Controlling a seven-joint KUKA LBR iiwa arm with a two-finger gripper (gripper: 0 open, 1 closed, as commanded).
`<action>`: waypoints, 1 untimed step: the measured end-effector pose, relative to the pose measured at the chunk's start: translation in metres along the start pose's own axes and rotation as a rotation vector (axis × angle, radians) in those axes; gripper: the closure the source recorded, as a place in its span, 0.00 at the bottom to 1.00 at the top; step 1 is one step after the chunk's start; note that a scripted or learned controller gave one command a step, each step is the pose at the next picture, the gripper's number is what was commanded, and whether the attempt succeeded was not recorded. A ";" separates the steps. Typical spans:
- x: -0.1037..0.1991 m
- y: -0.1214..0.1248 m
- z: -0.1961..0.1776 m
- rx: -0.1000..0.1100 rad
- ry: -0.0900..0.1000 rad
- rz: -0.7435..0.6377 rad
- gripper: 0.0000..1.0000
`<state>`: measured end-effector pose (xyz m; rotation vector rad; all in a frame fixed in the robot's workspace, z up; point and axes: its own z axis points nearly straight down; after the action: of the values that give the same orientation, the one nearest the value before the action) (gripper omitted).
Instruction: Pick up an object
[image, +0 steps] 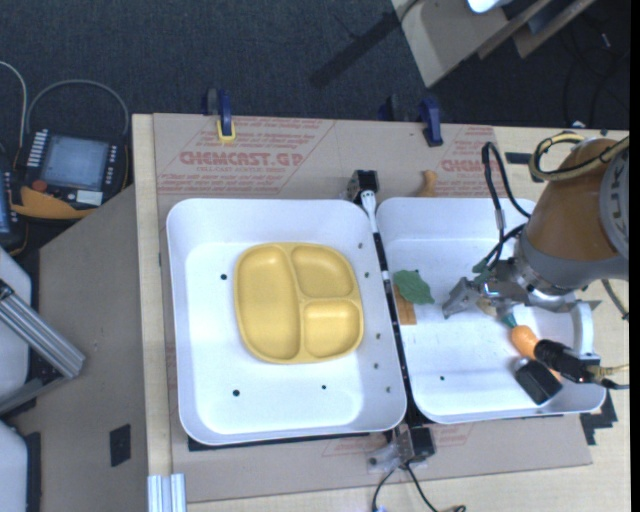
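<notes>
two glossy white bins (200, 400), smooth yellow three-part plate (299, 300), metal gripper (462, 297)

Surface (300, 140): carries two bins side by side, their inner edges touching.
Left bin (200, 330): holds a tray (298, 300), set near its middle.
Right bin (450, 380): right of the left bin; the arm (575, 225) reaches over its right side.
Leaf (412, 287): in the right bin, near its left wall.
Gripper (470, 295): over the right bin's middle, right of the leaf and near it.
Carrot (524, 339): in the right bin, at the lower right, below the arm.
Block (537, 381): just below the carrot, near the bin's front right corner.
Pendant (70, 165): off the surface, to the far left.
</notes>
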<state>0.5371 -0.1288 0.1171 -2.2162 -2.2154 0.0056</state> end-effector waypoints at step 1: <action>0.000 0.000 0.034 -0.004 -0.001 0.001 0.00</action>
<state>0.5364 -0.1282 0.0828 -2.2196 -2.2172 0.0029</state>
